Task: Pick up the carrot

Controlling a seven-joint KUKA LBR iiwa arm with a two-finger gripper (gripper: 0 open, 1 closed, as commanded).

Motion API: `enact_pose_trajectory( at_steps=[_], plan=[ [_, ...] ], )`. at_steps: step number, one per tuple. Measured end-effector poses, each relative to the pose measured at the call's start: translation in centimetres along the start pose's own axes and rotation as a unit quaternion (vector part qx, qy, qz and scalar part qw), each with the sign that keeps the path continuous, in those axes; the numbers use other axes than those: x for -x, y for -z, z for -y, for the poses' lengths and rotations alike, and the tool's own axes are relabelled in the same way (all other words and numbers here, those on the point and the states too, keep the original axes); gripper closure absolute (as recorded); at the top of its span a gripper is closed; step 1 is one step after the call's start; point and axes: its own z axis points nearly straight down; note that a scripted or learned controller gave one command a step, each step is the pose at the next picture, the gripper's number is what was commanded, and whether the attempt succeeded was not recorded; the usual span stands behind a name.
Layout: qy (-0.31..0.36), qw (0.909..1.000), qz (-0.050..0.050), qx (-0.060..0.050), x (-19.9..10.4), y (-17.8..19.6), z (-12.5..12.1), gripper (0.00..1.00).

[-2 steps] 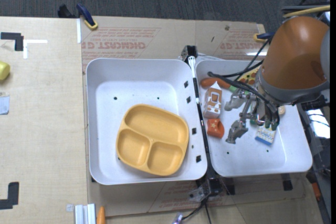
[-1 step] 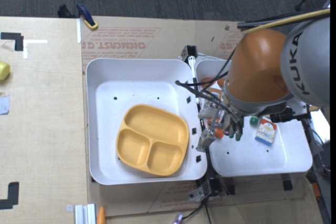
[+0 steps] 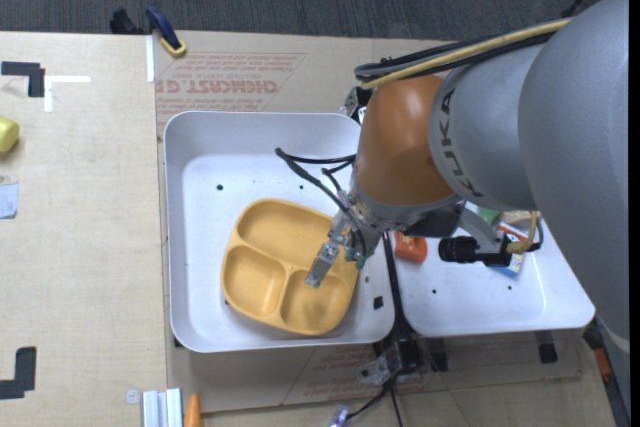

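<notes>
left bin [image 3: 195,215]: holds one yellow plate [image 3: 255,280] with three compartments, lying flat in the lower middle of the bin. nothing is seen lying in its compartments.

arm [image 3: 400,150]: enters from the right, with its orange band over the wall shared by the two bins. the jaws hang over the right part of the yellow plate, near the ridge between compartments. whether they touch the plate cannot be told. whether the jaws are open or closed cannot be told from this angle. nothing is seen between them.

right bin [image 3: 470,300]: mostly covered by the arm. the carrot [image 3: 410,248] shows as a small orange-red piece under the wrist, on the bin floor near its left wall. it lies apart from the jaws and outside the plate.

tabletop [image 3: 80,265]: a yellow object [image 3: 5,135] sits at the far left edge, well apart from both bins. a blue clip [image 3: 165,32] lies beyond the left bin's far corner.
</notes>
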Motion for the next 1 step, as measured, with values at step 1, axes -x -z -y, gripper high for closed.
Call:
enact_pose_trajectory(
  at_steps=[1],
  plan=[
    [-0.03, 0.9995, 0.002, 0.002, -0.47, -3.67, 0.0, 0.0]
  ],
)
